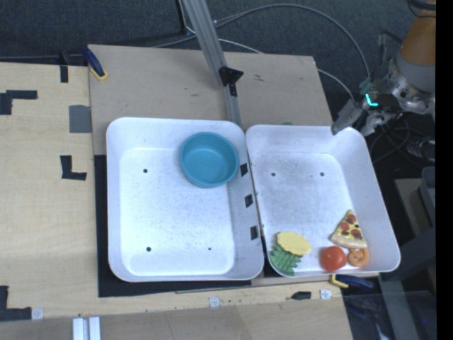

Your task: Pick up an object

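Two white bins sit side by side on the bench. Toy food — pizza slice (348, 228), tomato (333, 258) — is clustered in the right bin's (304, 190) near corner. Beyond its far corner the gripper (352, 120) hangs; its state cannot be told. An approach is judged pending: a descent onto one piece is needed.

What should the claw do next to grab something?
Probably swing down toward the near end of the right bin. The claw hangs outside its far corner, while the pizza, tomato and corn lie there.
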Controlling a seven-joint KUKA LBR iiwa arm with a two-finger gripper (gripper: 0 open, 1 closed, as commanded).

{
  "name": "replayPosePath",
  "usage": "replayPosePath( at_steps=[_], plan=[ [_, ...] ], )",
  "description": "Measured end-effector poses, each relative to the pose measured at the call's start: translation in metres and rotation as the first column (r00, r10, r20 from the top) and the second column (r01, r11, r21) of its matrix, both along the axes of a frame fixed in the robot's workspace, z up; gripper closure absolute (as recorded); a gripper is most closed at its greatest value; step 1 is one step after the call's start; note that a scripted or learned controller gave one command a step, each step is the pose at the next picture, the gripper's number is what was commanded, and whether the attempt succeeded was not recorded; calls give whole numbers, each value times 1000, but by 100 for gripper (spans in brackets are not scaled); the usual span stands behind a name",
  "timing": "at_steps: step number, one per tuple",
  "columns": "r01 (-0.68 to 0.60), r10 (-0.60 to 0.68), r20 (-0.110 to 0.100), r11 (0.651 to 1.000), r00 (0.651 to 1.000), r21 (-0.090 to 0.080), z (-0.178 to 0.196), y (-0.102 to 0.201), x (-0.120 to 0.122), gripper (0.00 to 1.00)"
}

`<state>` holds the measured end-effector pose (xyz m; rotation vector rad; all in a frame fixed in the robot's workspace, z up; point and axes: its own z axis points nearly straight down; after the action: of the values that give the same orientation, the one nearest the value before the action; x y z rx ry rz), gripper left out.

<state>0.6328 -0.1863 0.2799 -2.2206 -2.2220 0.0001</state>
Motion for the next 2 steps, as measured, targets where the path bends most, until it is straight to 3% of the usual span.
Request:
replayPosePath(
  at_steps=[1, 2],
  plan=[
    [0, 0, 0, 1000, 1000, 0, 0, 0, 0, 0],
    [0, 0, -5, 1000, 1000, 1, -62, 3, 4, 0]
  ],
)
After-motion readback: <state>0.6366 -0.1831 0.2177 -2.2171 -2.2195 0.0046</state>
